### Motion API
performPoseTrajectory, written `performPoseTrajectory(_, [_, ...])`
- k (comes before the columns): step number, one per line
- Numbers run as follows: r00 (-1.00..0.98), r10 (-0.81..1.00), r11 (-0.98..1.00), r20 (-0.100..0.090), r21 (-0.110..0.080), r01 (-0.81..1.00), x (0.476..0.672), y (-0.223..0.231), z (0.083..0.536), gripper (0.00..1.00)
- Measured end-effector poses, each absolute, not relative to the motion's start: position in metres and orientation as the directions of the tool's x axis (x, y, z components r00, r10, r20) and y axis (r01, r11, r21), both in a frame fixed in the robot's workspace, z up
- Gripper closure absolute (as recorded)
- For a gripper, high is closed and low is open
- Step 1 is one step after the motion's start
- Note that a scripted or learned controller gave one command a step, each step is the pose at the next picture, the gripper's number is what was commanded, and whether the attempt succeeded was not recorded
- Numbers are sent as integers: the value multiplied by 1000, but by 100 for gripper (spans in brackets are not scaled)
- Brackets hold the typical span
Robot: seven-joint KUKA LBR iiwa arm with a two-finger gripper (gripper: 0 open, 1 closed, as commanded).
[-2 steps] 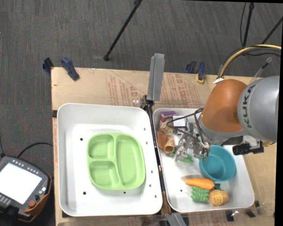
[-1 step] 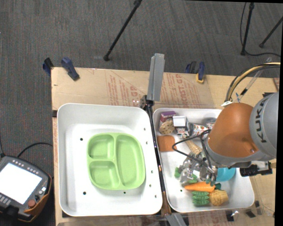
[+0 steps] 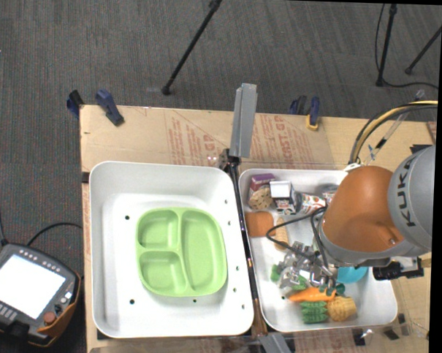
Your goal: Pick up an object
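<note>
My gripper [image 3: 302, 268] hangs low over the right bin [image 3: 387, 307], near its front middle, under the grey arm's orange band [image 3: 358, 207]. Its metal fingers sit right above a green toy [image 3: 284, 273] and an orange carrot [image 3: 309, 292]. Just in front lie a green ridged piece [image 3: 313, 312] and a yellow corn-like toy [image 3: 342, 309]. A brown round piece [image 3: 258, 223] rests at the bin's left. Small boxes and a cookie [image 3: 262, 199] cluster at the bin's back. A blue object [image 3: 350, 273] peeks out beneath the wrist.
The left bin [image 3: 114, 204] holds a light green divided plate [image 3: 181, 251]. A grey post [image 3: 243, 122] stands behind the seam between the bins. A teach pendant [image 3: 26, 291] lies on the floor at lower left. Clamps grip the bench's back edge.
</note>
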State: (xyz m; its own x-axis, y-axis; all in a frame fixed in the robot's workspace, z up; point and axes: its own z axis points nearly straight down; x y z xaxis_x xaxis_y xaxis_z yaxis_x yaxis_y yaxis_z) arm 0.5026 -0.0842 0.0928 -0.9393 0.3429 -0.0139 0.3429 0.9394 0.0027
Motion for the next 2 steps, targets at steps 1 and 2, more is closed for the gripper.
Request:
performPoseTrajectory(1, [-940, 340, 941, -14, 3, 340, 503, -84, 102, 100])
performPoseTrajectory(2, [-794, 608, 794, -7, 7, 608, 497, -83, 93, 100])
